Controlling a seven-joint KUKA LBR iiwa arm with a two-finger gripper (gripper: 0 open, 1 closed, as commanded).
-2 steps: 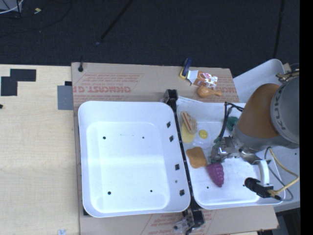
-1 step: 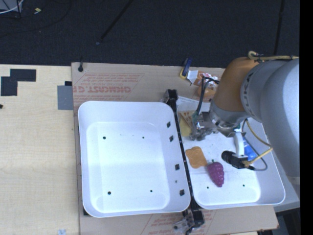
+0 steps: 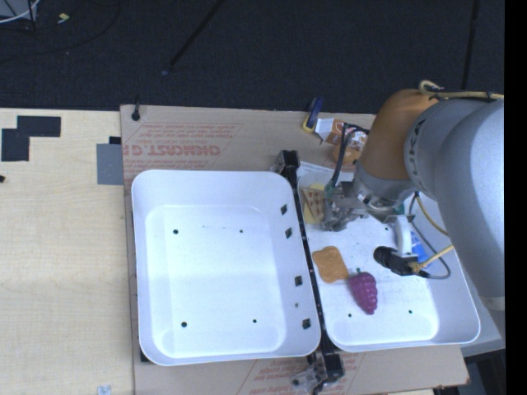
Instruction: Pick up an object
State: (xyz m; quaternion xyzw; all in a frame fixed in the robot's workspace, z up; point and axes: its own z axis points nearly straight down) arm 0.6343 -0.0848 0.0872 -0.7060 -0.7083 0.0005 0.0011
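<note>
My gripper [image 3: 336, 212] sits low in the upper part of the right bin [image 3: 449, 323], right of centre in the frame, with my grey arm and its orange band bulking over it from the right edge. It is too dark and too crowded by cables for me to make out how it stands, so I cannot tell whether it has closed on anything.

Just to its left, against the bin's upper left corner, lies a pale, patterned flat item [image 3: 313, 204] that I cannot identify; my gripper is touching it or just beside it, and I cannot say which. Lower in the same bin, well clear of me, lie a tan flat piece [image 3: 330, 263] like a slice of toast and, just beside it to the lower right, a purple bunch of grapes [image 3: 365, 291]. Both rest on the bin floor. The left bin [image 3: 148, 327] fills the middle of the frame.

As I judge it, the pick is not done: nothing is visibly lifted, and I appear to be down at the grasp point. The grasp itself, if it has not yet happened, and the lift are left.
</note>
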